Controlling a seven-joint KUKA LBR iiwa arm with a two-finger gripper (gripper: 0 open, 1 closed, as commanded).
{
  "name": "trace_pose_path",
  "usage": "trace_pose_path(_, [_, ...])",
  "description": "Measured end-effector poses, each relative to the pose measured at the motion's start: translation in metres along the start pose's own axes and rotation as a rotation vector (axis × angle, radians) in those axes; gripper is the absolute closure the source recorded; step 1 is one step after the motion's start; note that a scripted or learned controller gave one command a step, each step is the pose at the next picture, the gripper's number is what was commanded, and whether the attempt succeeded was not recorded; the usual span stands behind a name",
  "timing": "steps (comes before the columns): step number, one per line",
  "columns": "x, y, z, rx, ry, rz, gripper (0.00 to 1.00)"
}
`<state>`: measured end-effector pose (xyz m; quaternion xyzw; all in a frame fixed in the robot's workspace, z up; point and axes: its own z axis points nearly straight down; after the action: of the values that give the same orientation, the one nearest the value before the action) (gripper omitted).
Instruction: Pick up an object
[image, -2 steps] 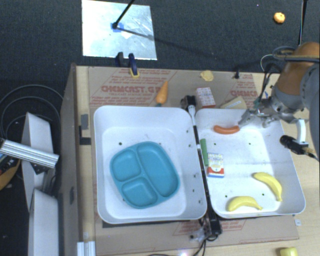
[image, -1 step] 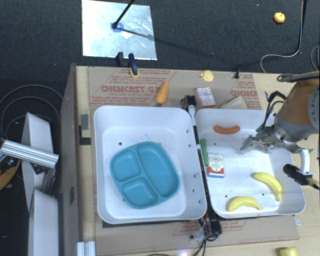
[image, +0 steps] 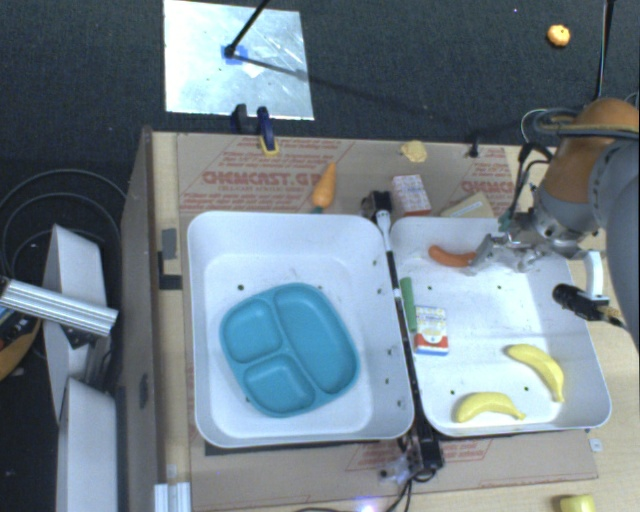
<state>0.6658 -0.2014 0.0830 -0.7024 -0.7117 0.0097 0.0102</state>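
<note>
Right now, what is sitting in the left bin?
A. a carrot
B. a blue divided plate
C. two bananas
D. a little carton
B: the blue divided plate lies in the left bin, while the two bananas and the small carton are in the right bin.

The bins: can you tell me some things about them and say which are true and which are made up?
1. The blue divided plate lies in the left bin. True.
2. Two bananas, one and another, lie in the right bin. True.
3. The orange sausage-like toy lies in the left bin. False: it lies in the right bin, near the gripper.
4. The small red and white carton sits on the blue plate. False: it is in the right bin.
5. The carrot lies outside both bins. True.
</note>
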Motion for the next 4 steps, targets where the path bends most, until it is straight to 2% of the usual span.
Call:
trace_pose_path(1, [-0.003,-0.080,0.001,-0.024,0.001,0.015,0.00])
trace_pose_path(2, [-0.003,-0.075,-0.010,-0.033,-0.002,0.011,1.00])
trace_pose_path(3, [-0.003,-0.075,-0.010,-0.033,-0.002,0.011,0.00])
trace_pose_path(4, [-0.004,-0.016,-0.002,-0.036,-0.003,0.007,0.00])
